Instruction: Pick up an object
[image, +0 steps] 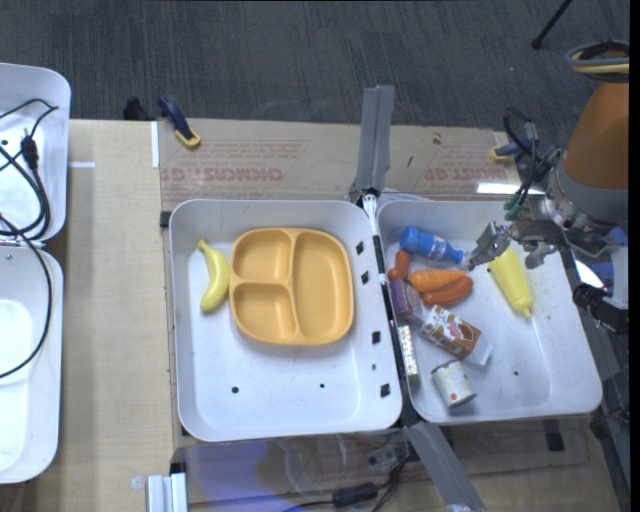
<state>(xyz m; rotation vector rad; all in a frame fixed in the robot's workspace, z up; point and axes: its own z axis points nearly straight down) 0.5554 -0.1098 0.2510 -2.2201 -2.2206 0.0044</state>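
Now my hand (512, 243) hangs over the right bin (560, 385), just above the yellow bottle (513, 283); its grip I cannot tell.

Red lettering is seen on the cardboard sheet (300, 165) laid behind the two bins.

The print runs upside down to the camera in repeated strips along the board, and no word of it can be made out with certainty. Printing is also carried on the small carton (455, 335) and on the can (452, 384) in the right bin (560, 385), but it is too small to be read.
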